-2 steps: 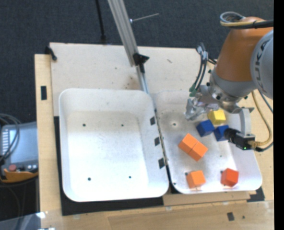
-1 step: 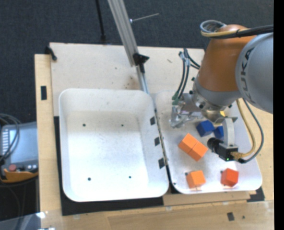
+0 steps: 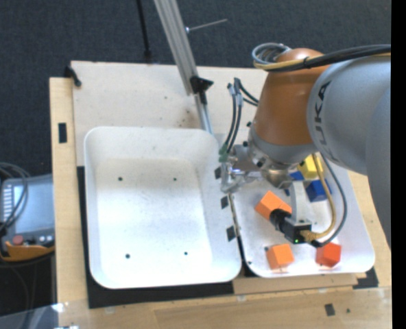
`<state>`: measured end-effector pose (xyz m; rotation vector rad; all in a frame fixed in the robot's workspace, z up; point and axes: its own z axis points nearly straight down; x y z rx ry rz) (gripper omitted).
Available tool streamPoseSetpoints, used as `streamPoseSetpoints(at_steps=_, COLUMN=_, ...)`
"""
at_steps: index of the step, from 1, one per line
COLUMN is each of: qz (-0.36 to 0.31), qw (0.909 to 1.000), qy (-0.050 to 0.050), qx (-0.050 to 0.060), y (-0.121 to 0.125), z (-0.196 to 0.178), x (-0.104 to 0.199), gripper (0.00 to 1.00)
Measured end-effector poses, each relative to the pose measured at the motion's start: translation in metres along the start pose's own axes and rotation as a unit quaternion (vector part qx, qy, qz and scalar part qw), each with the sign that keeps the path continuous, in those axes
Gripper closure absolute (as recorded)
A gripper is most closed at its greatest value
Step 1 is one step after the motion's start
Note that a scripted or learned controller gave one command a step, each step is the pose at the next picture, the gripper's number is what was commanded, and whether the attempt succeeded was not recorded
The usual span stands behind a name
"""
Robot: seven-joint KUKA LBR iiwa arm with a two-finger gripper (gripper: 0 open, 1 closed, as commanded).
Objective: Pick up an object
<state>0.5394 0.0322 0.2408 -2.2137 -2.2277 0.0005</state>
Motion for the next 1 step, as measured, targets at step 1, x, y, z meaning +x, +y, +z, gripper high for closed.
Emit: streamPoseSetpoints(at_steps=1, qz=0.0, qw=1.0, qy=0.0, qx=0.0, y=-0.0236, z=0.0108, x=0.0448, gripper=1.0)
